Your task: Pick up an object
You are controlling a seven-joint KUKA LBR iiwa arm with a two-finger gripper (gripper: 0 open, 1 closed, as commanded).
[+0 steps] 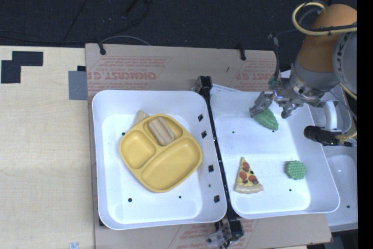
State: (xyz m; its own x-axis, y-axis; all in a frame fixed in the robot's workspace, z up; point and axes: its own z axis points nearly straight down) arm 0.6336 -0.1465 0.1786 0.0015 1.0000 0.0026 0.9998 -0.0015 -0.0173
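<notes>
My gripper point(274, 107) hangs over the back of the right bin point(326, 201), fingers spread open. A dark green leafy toy point(268, 120) lies on the bin floor just below and between the fingertips; I cannot tell whether they touch it. A toy pizza slice point(247, 175) lies near the bin's front middle. To its right sits a small round light green piece point(296, 169).
The left bin point(111, 201) holds a yellow divided plate point(169, 169) with a tan bread-like piece point(161, 130) in its rear compartment. A black divider point(213, 148) runs between the bins. Bare bench lies to the left.
</notes>
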